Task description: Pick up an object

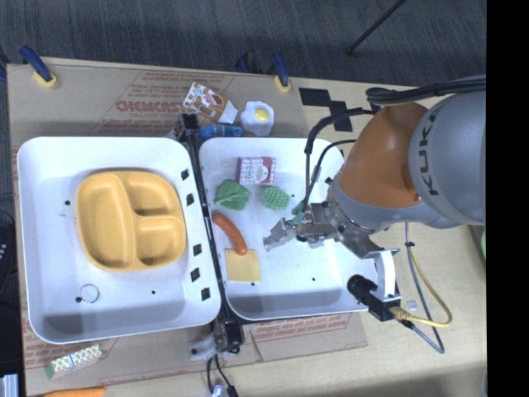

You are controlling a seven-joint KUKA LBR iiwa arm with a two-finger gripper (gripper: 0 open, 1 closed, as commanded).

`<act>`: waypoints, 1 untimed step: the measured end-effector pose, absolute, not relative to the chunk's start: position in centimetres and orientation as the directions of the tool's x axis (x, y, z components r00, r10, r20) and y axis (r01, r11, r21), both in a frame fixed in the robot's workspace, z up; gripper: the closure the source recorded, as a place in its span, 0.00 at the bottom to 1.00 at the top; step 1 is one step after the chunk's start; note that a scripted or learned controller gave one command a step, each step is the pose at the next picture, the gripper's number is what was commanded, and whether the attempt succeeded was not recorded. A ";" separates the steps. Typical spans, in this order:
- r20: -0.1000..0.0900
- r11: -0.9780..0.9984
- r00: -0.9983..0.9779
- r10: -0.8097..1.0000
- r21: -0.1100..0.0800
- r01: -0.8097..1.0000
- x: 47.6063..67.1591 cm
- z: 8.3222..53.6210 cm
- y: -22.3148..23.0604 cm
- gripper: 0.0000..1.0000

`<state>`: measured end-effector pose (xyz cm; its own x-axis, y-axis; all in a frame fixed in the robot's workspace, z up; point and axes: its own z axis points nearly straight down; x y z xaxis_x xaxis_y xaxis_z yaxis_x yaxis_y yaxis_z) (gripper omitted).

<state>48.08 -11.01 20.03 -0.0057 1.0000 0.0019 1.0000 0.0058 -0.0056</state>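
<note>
The right bin holds a red-and-white carton, a green lettuce leaf, a bumpy green piece, an orange sausage and a yellow cheese slice. My gripper hangs low over the middle of this bin, just right of the sausage and below the bumpy green piece. It touches none of them as far as I can see. The orange-banded wrist covers the bin's right part.
A yellow divided plate lies in the left bin. Behind the bins sit a snack packet, a white-and-yellow egg toy and a blue object. Blue clamps hold the cardboard. Cables trail at the right.
</note>
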 end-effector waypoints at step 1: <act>0.001 -0.146 0.146 0.989 -0.007 0.989 50.9 11.1 -9.3 0.00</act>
